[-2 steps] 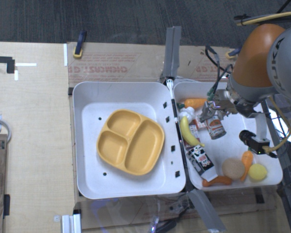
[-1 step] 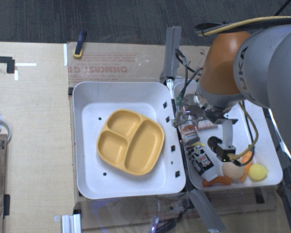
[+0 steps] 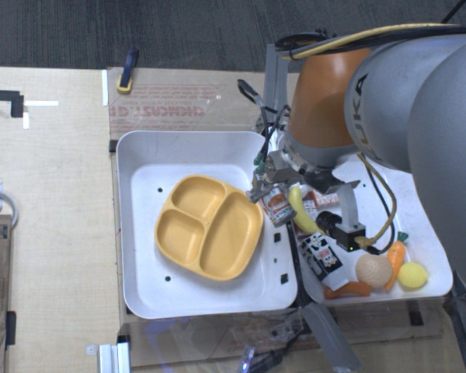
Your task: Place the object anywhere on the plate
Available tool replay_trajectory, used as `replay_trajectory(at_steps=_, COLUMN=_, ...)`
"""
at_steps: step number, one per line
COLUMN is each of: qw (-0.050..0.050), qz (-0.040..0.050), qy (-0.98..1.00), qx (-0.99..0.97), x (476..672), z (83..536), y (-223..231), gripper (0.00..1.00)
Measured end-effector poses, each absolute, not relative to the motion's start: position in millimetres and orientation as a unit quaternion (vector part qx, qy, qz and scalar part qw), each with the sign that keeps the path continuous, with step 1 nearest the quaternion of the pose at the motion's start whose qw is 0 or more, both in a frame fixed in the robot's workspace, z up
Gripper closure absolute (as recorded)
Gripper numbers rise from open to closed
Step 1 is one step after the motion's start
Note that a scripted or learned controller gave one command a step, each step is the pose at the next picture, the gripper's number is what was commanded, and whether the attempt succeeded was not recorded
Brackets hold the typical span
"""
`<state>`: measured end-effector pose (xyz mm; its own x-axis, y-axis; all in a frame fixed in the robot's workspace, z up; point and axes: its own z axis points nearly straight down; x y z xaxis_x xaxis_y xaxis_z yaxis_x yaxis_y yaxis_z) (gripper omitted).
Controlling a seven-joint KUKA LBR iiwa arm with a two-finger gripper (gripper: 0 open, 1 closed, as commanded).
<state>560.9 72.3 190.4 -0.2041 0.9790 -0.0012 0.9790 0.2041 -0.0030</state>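
A yellow plate [image 3: 209, 227] with three compartments lies in the left white bin [image 3: 140, 286], with nothing on it. My gripper [image 3: 289, 194] hangs below the orange-banded wrist, over the wall between the two bins, just right of the plate's right rim. A yellow banana [image 3: 300, 211] and a small red-and-white packet [image 3: 277, 207] sit right under the gripper. The arm hides much of this spot, and I cannot tell whether either one is held.
The right bin [image 3: 431, 231] holds a black-and-white carton [image 3: 321, 255], a beige ball [image 3: 373, 271], an orange carrot [image 3: 394, 258], a yellow lemon [image 3: 413, 275] and an orange-red piece [image 3: 347, 290]. The big grey arm covers the bin's far part.
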Motion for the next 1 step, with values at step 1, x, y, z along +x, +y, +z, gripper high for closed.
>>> replay_trajectory(at_steps=1, qw=0.0, qz=0.0015, qy=-0.776, qx=-0.631, x=561.0, z=190.4, y=72.1, gripper=0.0)
